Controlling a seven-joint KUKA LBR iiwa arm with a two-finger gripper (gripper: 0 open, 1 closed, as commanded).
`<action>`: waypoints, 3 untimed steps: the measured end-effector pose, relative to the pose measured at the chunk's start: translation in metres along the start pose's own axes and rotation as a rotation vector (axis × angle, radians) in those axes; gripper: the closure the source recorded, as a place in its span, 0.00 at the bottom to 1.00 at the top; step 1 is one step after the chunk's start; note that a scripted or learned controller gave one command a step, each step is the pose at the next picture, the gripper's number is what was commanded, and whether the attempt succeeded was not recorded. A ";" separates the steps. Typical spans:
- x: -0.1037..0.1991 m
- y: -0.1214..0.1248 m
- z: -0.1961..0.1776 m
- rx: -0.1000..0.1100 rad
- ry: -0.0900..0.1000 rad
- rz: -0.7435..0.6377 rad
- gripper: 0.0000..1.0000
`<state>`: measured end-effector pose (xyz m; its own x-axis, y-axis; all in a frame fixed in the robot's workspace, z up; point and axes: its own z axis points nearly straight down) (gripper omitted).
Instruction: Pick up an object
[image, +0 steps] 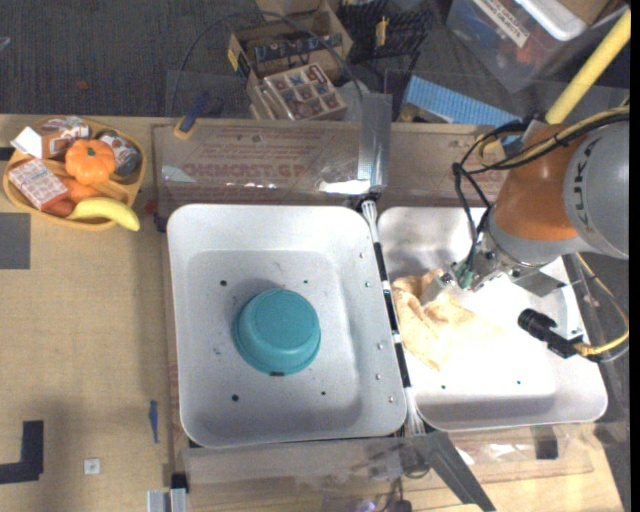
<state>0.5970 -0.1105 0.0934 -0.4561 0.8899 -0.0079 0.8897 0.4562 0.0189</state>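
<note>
- Far left on the table (90, 350), a yellow dish (25, 190) carries a banana (105, 211), a small orange pumpkin (90, 160) and some little boxed items, all sitting well clear of the bins.
- Moving across, the left bin (200, 250) holds a teal bowl (278, 331), upside down, resting near the middle of the bin floor.
- Behind the bins, a clear sheet with reddish lettering (260, 165) stands along the back edge, and beyond it a clutter of boxes and crates on the dark floor.
- Over into the right bin (520, 395), and there is the task's thing: a pale, crumpled cloth (432, 318) lying against the bin's left wall, close to the divider between the two bins.
- Down at the cloth's upper right corner is the pincer (462, 277), low in the bin and right at the fabric's edge; whether it is open, closed or gripping the cloth, I cannot tell from up here.
- Above it, the arm's orange band (535, 205) and grey body come in from the right, with black and yellow cables looping around.
</note>
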 end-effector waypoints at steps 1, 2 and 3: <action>-0.020 0.054 0.003 0.005 -0.002 0.106 0.00; -0.020 0.056 -0.007 0.001 -0.002 0.104 1.00; 0.010 0.087 -0.088 0.016 0.007 -0.179 1.00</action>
<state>0.6678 -0.0626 0.1829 -0.6071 0.7946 -0.0025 0.7946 0.6072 0.0014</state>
